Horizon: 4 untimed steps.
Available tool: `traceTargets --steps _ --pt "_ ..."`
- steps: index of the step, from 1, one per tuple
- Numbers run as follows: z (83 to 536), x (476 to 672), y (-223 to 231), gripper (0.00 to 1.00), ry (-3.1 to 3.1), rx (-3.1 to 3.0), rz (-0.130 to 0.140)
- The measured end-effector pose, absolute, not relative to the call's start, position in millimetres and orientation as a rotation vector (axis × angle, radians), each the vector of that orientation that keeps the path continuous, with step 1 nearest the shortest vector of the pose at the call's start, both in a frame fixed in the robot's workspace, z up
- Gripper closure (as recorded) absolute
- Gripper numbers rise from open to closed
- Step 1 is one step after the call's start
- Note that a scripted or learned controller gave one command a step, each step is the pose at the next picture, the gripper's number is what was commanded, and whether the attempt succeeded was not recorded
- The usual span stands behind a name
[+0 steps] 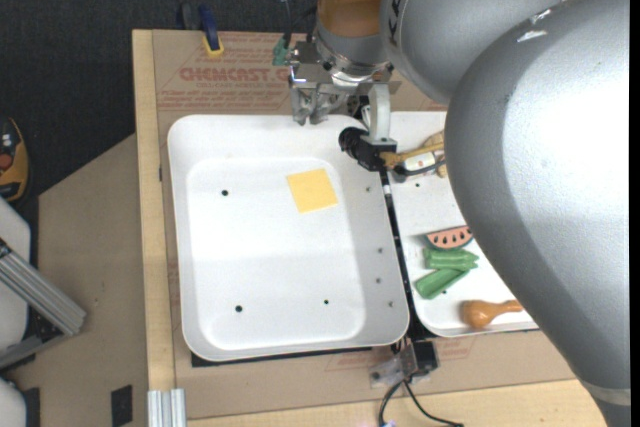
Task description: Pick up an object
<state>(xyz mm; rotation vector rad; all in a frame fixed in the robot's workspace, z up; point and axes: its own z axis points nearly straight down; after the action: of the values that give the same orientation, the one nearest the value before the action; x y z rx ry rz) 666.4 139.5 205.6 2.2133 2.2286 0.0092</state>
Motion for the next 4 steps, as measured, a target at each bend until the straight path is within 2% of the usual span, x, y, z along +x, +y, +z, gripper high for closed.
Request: traceTargets --steps 2,3,4 --pt "267 666.8 166 1.0 2.221 2.218 0.007" --pt "276 665.9 229 1.0 2.228 2.214 0.008" --pt "181 580.9 224 1.0 2.228 2.228 -0.022"
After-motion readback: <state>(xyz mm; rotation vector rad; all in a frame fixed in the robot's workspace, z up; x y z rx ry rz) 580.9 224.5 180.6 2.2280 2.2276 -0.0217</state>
